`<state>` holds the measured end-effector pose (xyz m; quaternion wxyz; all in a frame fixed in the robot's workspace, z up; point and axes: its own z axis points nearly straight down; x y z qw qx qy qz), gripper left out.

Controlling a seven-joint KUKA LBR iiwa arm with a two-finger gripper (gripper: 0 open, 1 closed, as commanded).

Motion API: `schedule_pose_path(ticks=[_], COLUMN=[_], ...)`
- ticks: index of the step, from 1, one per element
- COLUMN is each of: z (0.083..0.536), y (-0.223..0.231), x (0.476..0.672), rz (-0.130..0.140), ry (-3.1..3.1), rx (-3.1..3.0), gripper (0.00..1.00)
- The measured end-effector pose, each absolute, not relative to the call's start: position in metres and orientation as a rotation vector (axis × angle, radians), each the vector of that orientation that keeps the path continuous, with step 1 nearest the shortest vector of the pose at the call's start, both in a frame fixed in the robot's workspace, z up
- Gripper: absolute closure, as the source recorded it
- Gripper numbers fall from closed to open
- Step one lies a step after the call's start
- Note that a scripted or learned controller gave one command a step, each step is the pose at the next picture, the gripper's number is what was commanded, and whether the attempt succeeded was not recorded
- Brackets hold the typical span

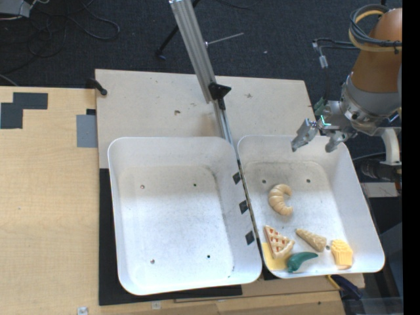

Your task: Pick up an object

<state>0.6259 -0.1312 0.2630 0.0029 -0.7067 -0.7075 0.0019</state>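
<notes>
The gripper (319, 138) hangs above the far rim of the right bin (364, 202), its two grey fingers (302, 138) spread apart with nothing between them. Above it the grey wrist meets the orange band of the arm (379, 51), which comes in from the right with cables looped around its top. Below the gripper, inside the right bin, a pale croissant (281, 199) lies near the middle of the floor, well apart from the fingers. Farther toward the near edge sit four more pieces: a waffle wedge (277, 241) against the bin's left wall, a cone-shaped pastry (311, 239) just beside it, a yellow block (341, 252) near the right corner, and a teal green piece (300, 260) touching the near rim between the wedge and the block. The left bin (131, 176) lies alongside, joined by black clips (243, 207). A slanted aluminium rail (195, 51) rises from behind the bins.
</notes>
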Motion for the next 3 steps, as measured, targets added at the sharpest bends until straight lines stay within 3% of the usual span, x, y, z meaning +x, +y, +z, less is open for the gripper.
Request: schedule_pose_path(ticks=[1,2,3], z=[0.265,0.212,0.166], y=[-0.131,-0.135,-0.134], x=[0.627,0.616,0.622], rz=[0.002,0.008,0.007], ry=[-2.222,-2.216,-2.217], rx=[-2.218,-2.217,-2.218], gripper=[0.00,0.00,0.00])
